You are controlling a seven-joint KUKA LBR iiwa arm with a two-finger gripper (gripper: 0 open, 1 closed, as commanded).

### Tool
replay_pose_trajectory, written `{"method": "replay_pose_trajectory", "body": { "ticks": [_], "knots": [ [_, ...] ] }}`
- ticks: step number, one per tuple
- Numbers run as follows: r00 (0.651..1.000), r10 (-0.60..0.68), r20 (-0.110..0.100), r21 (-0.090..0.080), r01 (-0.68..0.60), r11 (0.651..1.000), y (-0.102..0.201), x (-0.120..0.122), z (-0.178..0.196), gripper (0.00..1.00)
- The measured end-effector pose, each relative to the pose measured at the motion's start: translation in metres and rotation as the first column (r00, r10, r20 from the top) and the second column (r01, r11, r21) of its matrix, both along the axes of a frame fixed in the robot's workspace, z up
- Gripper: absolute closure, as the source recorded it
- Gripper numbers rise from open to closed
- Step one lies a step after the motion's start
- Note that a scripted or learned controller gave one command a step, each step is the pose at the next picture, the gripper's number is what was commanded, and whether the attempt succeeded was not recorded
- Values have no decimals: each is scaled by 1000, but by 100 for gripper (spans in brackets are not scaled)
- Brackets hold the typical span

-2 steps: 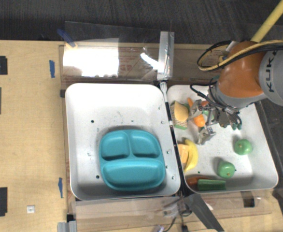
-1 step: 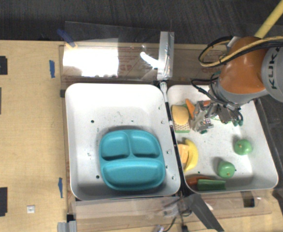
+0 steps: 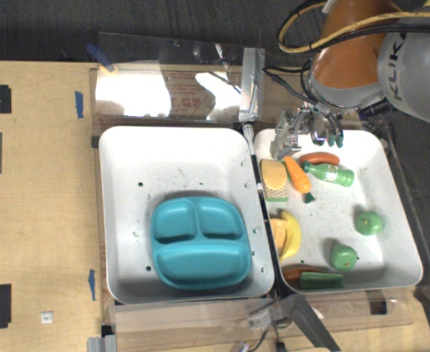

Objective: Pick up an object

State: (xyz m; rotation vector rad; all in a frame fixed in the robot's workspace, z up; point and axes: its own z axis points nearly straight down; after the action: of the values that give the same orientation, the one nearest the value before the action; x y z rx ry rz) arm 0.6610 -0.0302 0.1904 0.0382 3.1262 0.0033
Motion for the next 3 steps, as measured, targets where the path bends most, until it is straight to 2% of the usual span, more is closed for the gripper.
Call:
{"method": "replay_pose_trajectory", "body": {
  "ticks": [1,2,3],
  "knots": [
    [999,-50,2,0,50,999,17,-1,92,100],
    [998,-64,0,-1,64,998,-6,-21,129,100],
    [996,-89,-19,-2,89,996,-14,-24,33,100]
  ]
}}
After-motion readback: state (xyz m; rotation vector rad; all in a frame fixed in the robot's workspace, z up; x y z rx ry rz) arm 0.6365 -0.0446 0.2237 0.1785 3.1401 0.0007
